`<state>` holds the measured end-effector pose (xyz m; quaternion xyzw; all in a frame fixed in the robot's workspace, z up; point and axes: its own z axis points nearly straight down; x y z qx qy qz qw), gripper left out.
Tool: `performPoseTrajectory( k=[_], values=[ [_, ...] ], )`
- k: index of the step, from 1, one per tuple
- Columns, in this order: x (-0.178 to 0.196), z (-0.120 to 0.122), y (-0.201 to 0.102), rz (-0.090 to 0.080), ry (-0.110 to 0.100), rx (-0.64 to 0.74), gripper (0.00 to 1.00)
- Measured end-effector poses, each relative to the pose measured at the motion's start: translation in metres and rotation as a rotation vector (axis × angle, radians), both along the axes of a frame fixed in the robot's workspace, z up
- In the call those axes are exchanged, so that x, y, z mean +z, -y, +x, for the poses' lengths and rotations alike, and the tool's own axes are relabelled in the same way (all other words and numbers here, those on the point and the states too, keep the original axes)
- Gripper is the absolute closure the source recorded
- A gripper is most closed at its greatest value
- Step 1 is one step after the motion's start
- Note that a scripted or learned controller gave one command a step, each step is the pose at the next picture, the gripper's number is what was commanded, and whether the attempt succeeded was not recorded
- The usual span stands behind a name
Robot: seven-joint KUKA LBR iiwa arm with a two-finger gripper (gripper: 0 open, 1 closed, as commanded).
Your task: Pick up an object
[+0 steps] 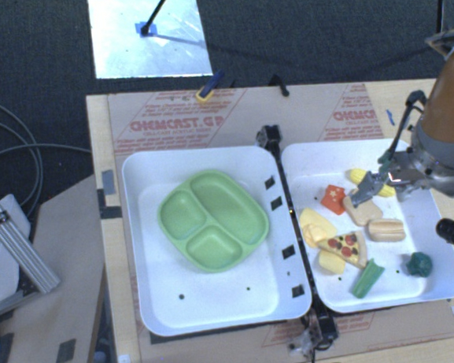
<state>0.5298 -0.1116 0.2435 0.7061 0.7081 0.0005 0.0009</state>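
Arm comes in from the right, end effector (368,190) hanging low over the right bin (448,276), right above the toy food there: red piece (333,198), pizza slice (345,245), hot dog (385,230). Can't tell how far it's opened. Cardboard sheet (176,119) on the bench reads "CHEMCAST GP"

A green divided plate (213,220) is lying alone in the left white bin (154,302), its three compartments facing up. Both bins are sitting side by side on a cardboard sheet (182,117) printed with red lettering, which is covering the bench (67,254). A yellow and blue clamp (210,87) is gripping the sheet's far edge. Beyond it, a shiny square panel (147,33) is lying on dark carpet (18,53), where black cables (19,147) are curling at left beside an aluminium rail (11,243).
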Motion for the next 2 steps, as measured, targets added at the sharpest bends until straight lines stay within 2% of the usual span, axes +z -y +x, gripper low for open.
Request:
performPoseTrajectory(
  k=[1,2],
  values=[
    [-0.079,0.022,-0.021,0.002,-0.005,0.004,0.0],
    [-0.059,-0.046,-0.074,0.004,-0.005,0.004,0.0]
  ],
)
